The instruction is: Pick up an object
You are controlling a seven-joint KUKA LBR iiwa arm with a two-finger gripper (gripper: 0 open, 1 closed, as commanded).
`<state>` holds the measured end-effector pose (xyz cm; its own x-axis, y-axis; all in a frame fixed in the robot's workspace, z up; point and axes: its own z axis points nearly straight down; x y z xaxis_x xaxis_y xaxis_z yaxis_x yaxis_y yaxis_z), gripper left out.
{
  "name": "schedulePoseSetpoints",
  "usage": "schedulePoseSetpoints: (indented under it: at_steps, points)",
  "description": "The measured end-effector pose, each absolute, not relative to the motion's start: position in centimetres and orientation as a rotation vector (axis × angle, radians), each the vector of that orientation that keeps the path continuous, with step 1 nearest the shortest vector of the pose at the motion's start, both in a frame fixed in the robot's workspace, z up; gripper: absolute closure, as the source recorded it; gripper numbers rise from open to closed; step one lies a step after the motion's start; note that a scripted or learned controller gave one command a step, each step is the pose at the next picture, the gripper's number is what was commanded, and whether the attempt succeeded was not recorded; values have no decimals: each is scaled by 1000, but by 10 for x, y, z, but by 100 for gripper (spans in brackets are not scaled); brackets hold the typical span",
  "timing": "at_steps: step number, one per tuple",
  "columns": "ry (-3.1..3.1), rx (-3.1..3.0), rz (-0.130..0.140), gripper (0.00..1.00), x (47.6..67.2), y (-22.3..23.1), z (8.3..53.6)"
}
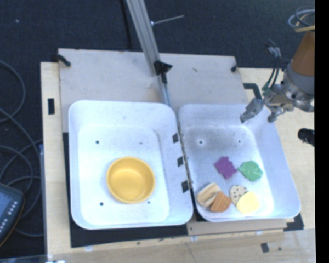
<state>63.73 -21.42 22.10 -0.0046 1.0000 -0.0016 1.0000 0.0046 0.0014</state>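
My gripper (261, 110): open, holding nothing, above right bin's (274, 147) far rim. Right bin: purple block (225, 166), green piece (251, 170), yellow piece (248, 203). Left bin (88, 147): yellow bowl (130, 179).

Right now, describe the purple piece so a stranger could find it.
Look in the right-hand shallow white bin, at the cluster near its front. The small purple block lies at the cluster's back left, beside the green piece, and is the only purple thing.

bins (88, 125) – white plastic, matt, speckled | bowl (130, 179) – yellow plastic, smooth, slight sheen | bench (52, 147) – pale wood | post (145, 29) – ribbed metal | floor (44, 15) – dark, rough carpet
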Motion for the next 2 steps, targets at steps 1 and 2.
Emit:
schedulePoseSetpoints:
  at_steps: [1,2]
  points:
    - [2225,2214,-3,0,637,-215,221]
    - [2223,2222,-8,0,632,-215,159]
